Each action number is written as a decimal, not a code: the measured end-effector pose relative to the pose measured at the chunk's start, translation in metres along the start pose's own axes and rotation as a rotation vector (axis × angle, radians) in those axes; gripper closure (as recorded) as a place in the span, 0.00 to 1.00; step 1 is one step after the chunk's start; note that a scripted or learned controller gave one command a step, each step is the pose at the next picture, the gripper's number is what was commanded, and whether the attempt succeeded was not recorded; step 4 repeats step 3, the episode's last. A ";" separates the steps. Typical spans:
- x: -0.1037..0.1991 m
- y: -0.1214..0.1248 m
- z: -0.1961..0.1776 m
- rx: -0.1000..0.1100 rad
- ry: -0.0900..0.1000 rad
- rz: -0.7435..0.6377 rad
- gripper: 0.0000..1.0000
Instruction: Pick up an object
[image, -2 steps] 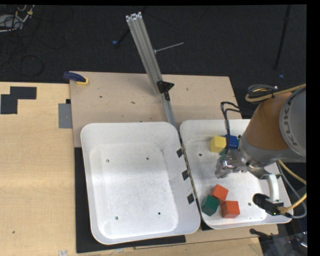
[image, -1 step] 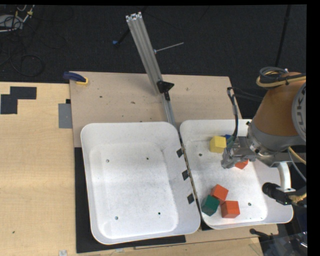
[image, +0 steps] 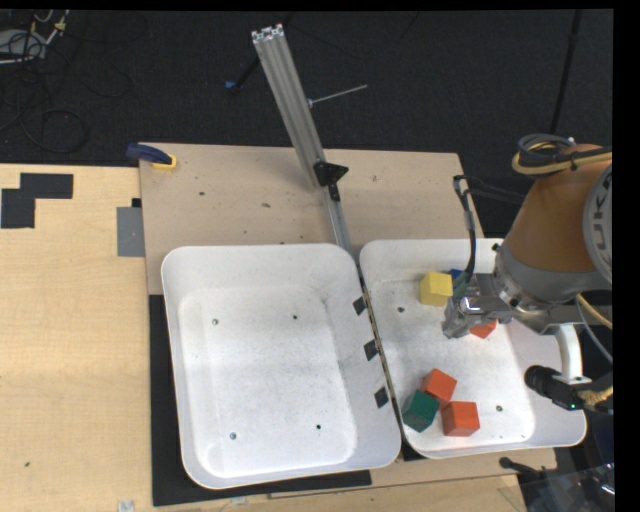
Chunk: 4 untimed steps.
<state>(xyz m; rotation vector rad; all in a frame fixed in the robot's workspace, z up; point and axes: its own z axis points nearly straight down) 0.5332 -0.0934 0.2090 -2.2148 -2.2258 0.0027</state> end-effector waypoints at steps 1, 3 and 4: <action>0.046 0.018 -0.015 -0.001 0.001 0.002 1.00; 0.159 0.059 -0.027 -0.001 0.000 0.001 1.00; 0.159 0.059 -0.027 -0.001 0.000 0.001 1.00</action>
